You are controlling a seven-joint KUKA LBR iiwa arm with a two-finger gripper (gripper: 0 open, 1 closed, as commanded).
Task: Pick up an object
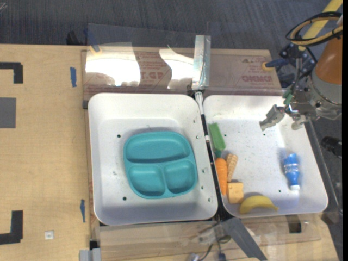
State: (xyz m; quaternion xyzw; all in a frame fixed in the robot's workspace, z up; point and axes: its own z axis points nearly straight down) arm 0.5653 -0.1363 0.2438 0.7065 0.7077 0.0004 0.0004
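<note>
1. While the arm reaches in from the right, the pincer is seen above the upper right part of the right bin, its fingers spread apart with nothing between them.
2. A blue bottle is found lying near the right wall, below the pincer and apart from it.
3. Along the left wall a green piece, a carrot, a cracker and a cheese cube are placed; a banana lies at the front.
4. A teal divided tray is held in the left bin.
</note>
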